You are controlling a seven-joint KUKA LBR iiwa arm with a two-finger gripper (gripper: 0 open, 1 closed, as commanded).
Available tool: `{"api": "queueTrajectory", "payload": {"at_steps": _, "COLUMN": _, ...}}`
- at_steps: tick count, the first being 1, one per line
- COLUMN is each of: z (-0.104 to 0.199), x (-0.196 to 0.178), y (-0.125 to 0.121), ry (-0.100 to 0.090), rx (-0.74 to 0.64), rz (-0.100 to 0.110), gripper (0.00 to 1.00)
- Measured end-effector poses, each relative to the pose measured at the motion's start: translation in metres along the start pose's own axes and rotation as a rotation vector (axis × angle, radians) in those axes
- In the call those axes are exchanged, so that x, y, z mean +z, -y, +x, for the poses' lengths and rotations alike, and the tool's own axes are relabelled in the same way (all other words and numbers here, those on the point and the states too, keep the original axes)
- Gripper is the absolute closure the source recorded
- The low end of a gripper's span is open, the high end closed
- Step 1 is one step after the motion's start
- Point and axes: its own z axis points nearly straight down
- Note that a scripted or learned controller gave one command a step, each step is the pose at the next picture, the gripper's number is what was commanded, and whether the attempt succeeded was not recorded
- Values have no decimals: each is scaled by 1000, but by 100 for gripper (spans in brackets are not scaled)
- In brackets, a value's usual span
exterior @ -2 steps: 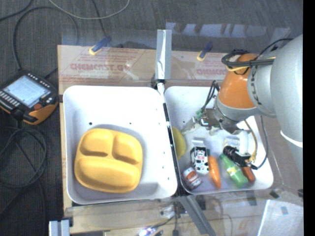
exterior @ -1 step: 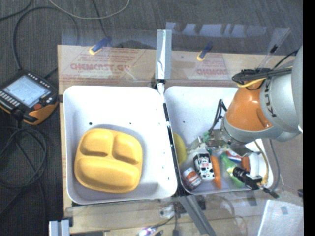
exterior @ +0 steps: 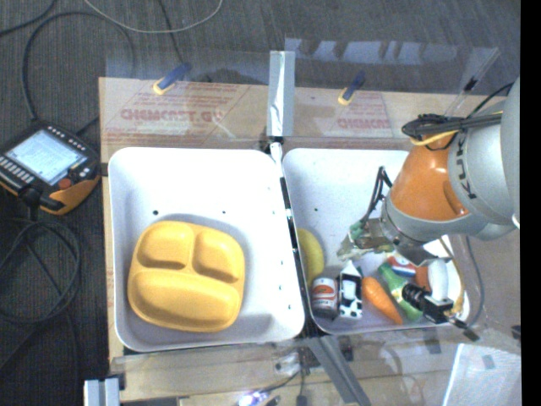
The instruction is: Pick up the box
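Grey arm point(exterior: 473, 176) slanting low over right bin point(exterior: 338, 176), above box point(exterior: 350, 296).

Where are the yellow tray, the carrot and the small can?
yellow tray point(exterior: 187, 275): camera view, on its top face.
carrot point(exterior: 379, 299): camera view, on its orange body.
small can point(exterior: 324, 295): camera view, on its label.

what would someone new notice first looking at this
The big yellow divided tray stands out first, alone in the left bin. Next comes the grey arm's orange band, hanging over the right bin, above a clutter along that bin's near edge: a carrot, a small can and a black-and-white box.
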Motion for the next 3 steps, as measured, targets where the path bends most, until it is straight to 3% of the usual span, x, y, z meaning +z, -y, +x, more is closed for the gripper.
{"api": "queueTrajectory", "payload": {"at_steps": 1, "z": 0, "x": 0, "y": 0, "ry": 0, "rx": 0, "rz": 0, "gripper": 0}}
{"api": "queueTrajectory", "payload": {"at_steps": 2, "z": 2, "x": 8, "y": 29, "ry": 4, "rx": -88, "rz": -7, "gripper": 0}}
{"api": "queueTrajectory", "payload": {"at_steps": 3, "z": 2, "x": -1, "y": 28, "ry": 2, "rx": -87, "rz": -8, "gripper": 100}}
